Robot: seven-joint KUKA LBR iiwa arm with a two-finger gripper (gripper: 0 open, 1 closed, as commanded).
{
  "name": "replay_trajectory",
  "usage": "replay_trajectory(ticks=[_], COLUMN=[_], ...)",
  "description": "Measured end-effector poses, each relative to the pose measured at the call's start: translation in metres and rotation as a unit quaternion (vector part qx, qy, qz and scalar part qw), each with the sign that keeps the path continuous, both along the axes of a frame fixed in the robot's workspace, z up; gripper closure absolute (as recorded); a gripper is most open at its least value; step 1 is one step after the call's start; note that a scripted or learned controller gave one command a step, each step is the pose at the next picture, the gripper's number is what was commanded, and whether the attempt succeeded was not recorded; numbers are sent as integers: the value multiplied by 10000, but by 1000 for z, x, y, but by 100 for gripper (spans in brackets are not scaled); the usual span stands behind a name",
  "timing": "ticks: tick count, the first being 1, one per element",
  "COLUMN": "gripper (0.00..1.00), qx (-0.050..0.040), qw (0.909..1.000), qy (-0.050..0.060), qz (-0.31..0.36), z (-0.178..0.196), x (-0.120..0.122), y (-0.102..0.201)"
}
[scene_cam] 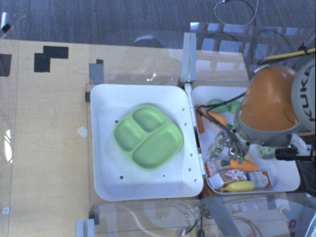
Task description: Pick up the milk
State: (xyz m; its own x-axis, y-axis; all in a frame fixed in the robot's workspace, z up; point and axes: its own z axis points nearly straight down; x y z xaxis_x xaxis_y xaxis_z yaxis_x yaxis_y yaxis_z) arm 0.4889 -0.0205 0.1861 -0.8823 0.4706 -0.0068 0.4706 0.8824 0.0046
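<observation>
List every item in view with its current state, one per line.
green divided plate: flat in the left bin, nothing on it
milk carton: lying on its side in the right bin
banana: lying against the carton
carrot: lying flat
gripper: low over the right bin

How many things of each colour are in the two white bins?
Green: 2, the divided plate and a green item half hidden by the arm
Orange: 2, carrots and
Yellow: 1, banana
Red and white: 1, carton
Total: 6 that I can make out; the arm hides part of the right bin.
</observation>
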Motion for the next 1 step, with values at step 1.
replay_trajectory(ticks=[1], gripper=[100], qx=[-13], qw=[9853], qy=[-12], qz=[1710], z=[8], x=[1], y=[25])
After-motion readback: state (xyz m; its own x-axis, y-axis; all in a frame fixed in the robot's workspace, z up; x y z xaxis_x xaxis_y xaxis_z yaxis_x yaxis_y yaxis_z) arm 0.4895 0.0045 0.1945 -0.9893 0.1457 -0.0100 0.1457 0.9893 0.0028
